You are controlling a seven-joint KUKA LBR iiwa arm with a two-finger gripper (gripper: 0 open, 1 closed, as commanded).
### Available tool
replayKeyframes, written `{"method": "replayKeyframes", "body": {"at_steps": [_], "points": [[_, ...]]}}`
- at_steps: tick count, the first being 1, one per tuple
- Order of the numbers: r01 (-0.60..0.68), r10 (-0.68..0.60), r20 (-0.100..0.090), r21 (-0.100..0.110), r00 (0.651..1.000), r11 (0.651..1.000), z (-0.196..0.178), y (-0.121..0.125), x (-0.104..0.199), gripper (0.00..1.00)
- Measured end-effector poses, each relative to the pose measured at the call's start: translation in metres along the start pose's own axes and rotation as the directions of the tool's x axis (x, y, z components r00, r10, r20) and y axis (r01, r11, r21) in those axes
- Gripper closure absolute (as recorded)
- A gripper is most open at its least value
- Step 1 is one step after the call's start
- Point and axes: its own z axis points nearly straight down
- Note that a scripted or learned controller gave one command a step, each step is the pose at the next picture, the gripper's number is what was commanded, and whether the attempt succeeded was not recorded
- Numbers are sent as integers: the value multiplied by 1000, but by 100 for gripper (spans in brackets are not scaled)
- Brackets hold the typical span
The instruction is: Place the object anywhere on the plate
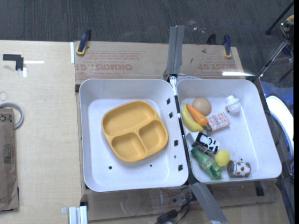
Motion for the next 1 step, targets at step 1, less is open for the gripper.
{"method": "replayKeyframes", "body": {"at_steps": [1], "points": [[-2,2,1,0,1000,1000,3,-24,5,100]]}}
